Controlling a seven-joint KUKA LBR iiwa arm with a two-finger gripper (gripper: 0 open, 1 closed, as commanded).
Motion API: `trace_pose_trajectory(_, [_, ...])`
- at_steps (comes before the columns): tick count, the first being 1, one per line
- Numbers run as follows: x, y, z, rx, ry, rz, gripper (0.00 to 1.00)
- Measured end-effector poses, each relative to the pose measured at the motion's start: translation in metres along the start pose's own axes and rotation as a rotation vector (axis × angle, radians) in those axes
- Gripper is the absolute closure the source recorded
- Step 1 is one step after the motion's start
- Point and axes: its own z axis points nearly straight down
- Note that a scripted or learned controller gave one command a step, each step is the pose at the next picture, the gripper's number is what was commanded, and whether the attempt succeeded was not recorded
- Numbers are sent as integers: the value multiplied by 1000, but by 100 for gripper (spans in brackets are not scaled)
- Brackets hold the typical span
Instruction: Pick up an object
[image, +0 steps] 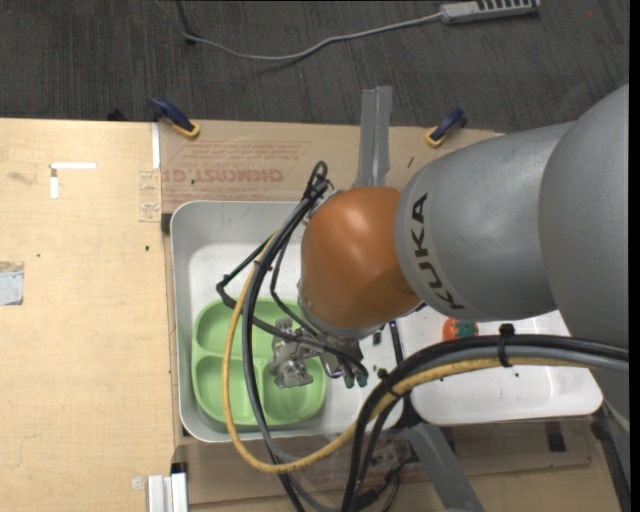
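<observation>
Camera view puts you above the table (80, 330), where the arm (520, 230) reaches in from the right and covers much of both white bins. In the left bin (185, 300) you see a green divided tray (215, 365) lying flat toward the near left corner. The gripper (292, 372) hangs low over the tray's right part, half hidden under the orange band (350, 260) and the looping cables (240, 330); you cannot tell how it is set or whether it touches the tray. In the right bin (520, 395), a small orange-and-green object (460, 328) peeks out just below the arm.
</observation>
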Motion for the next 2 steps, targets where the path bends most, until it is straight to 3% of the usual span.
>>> trace_pose_trajectory(1, [-45, 34, -62, -1, -4, 342, 100])
trace_pose_trajectory(2, [-3, 11, -186, -1, -4, 78, 100])
